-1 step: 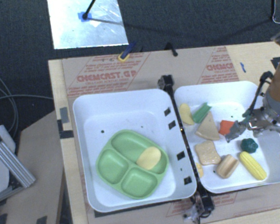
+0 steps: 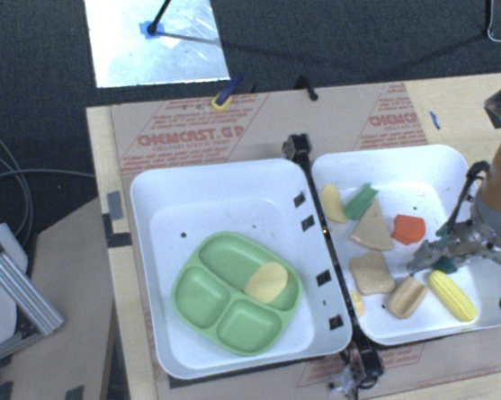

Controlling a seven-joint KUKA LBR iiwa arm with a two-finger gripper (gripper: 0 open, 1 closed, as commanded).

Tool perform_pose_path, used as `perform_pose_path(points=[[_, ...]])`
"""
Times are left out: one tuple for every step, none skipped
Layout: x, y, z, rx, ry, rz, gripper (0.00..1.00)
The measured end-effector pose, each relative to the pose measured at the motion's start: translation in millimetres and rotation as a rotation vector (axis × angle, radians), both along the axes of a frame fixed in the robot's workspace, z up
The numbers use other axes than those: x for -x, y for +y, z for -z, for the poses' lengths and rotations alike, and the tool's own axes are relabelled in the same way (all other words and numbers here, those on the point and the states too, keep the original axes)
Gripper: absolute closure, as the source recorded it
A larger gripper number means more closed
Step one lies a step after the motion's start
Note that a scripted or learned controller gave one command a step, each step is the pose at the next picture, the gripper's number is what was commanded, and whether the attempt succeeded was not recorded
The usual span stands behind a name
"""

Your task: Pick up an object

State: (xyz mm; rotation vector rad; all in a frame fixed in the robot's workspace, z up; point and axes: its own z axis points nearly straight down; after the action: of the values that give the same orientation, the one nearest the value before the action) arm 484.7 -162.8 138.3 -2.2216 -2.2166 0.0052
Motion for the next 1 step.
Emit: perform_pose_path(points=[[-62.4,-28.1,55.6,0.002,-0.009,-0.007,0.00]])
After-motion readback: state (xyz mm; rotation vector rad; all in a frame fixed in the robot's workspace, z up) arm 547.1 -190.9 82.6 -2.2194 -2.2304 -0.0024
